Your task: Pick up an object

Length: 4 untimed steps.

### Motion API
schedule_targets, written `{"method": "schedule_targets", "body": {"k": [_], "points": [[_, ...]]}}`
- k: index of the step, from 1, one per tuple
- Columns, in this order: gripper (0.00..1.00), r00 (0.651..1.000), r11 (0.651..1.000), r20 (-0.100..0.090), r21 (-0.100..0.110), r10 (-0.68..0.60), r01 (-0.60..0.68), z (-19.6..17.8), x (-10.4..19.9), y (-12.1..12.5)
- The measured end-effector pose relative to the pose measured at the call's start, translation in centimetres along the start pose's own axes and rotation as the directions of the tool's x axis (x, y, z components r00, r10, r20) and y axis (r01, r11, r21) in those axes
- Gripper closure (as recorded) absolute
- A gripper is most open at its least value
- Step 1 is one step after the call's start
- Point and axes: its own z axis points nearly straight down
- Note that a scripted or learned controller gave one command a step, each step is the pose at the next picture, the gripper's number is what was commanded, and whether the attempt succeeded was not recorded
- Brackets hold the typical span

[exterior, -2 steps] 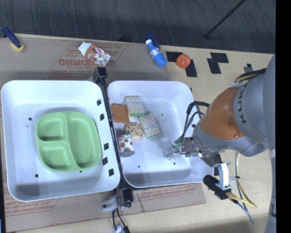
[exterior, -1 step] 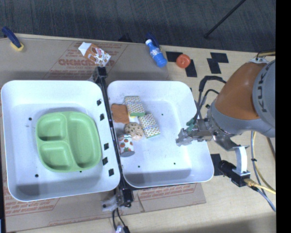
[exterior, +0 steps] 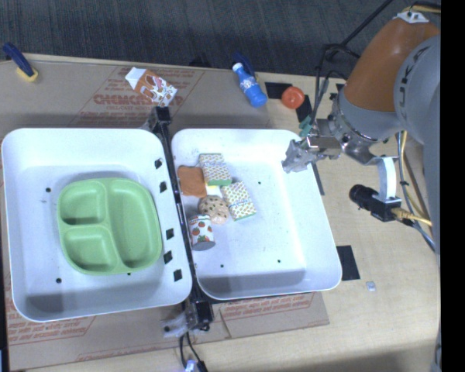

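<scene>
Below, 2 white bins sit on a cardboard-covered bench.

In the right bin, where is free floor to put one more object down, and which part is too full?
In the right bin, bare floor runs from the patterned blocks across to the right wall, under the gripper, and along the front edge. It is crowded against the left wall: orange block, cookie and small can.

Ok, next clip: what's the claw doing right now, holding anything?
Claw: over the right bin's upper right corner, nothing visibly held; open or closed cannot be told.
</scene>
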Motion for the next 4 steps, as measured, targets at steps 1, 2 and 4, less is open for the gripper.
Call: {"method": "schedule_targets", "body": {"k": [1,2,4], "points": [[0.0,1.0,1.0,-0.001,0.002,-0.001,0.001,0.0,0.0,0.0],[0.0,1.0,1.0,-0.002,0.002,-0.001,0.001,-2.0,4.4,-4.5],[0.0,1.0,1.0,0.019,-0.005,0.009,-0.008,16.6,7.3,-6.3]]}}
